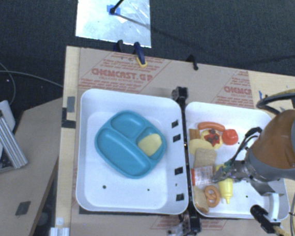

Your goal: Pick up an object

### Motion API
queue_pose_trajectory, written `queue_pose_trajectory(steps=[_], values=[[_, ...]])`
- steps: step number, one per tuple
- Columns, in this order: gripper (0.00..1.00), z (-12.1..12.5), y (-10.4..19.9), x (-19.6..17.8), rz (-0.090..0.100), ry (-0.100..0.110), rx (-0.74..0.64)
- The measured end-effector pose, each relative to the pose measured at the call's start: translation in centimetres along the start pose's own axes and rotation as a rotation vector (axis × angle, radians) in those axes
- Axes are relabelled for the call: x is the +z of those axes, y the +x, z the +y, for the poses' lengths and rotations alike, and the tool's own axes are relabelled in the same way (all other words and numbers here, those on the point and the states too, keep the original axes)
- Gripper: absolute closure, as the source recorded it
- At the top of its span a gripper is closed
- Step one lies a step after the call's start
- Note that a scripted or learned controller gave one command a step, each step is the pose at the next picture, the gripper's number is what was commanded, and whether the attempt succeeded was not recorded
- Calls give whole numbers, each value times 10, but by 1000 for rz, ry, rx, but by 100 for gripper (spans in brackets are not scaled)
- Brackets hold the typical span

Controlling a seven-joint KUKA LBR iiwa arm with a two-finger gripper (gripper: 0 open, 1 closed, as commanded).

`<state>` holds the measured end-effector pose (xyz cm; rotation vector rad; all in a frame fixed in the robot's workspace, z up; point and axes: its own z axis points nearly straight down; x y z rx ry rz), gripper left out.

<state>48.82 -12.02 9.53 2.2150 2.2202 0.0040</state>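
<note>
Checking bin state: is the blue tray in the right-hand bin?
No, the blue tray lies in the left bin, with a pale yellow item in one compartment.

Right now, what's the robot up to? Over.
Gripper low in right bin, fingers hidden. Yellow bottle beside it, not held. Pretzel, bread crowd close.

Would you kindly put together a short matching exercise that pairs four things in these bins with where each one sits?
Things:
1. pale yellow piece
2. blue divided plate
3. pretzel
4. red tomato

Places:
A. near corner of the right bin, by the divider
B. far part of the right bin, beside the hot dog
C. in the plate's right-hand compartment
D. middle of the left bin

Pairs: 1-C, 2-D, 3-A, 4-B
</note>
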Motion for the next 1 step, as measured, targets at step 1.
queue_pose_trajectory(steps=[1], values=[[100,75,69,-95,4,-11,-12]])
